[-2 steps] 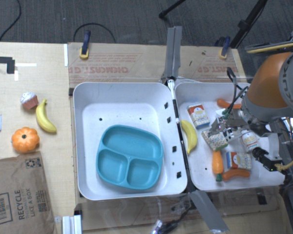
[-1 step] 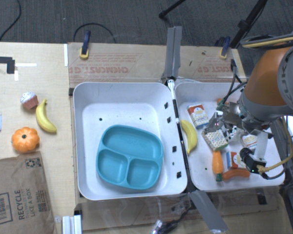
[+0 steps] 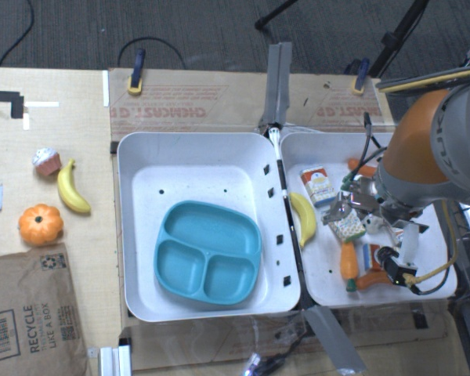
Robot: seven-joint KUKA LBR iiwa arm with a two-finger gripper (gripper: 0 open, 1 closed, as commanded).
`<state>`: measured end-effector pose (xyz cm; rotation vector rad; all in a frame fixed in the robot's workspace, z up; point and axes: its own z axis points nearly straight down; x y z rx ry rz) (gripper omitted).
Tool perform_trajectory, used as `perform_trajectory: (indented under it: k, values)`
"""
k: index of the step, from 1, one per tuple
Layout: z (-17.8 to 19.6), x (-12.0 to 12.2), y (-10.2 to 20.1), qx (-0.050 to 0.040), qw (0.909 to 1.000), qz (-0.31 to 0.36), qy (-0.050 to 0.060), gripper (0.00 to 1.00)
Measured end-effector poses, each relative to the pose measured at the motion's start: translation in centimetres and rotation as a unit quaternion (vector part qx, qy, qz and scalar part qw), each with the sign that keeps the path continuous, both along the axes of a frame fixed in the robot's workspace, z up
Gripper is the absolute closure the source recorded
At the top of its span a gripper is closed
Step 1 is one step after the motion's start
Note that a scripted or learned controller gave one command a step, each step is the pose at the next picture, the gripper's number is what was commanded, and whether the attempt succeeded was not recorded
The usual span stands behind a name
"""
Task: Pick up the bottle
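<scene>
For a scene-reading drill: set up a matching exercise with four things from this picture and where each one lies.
Things:
1. blue divided tray
2. pumpkin
3. small carton
4. orange bottle

Places:
A. on the bench, left of both bins
B. in the left bin
C. in the right bin, near its front edge
D. in the right bin, towards its back, beside a banana

Pairs: 1-B, 2-A, 3-D, 4-C
</scene>
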<state>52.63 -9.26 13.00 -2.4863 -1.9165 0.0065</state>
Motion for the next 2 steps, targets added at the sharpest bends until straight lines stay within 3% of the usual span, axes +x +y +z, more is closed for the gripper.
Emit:
perform_trajectory:
  k: [1,2]
  values:
    - [8.3,3.3,6.3,-0.0005,0.9999,0.016,-0.001,0.0]
    - [6.0,6.9,2.9,-0.0009,1.0,-0.004,-0.001,0.0]
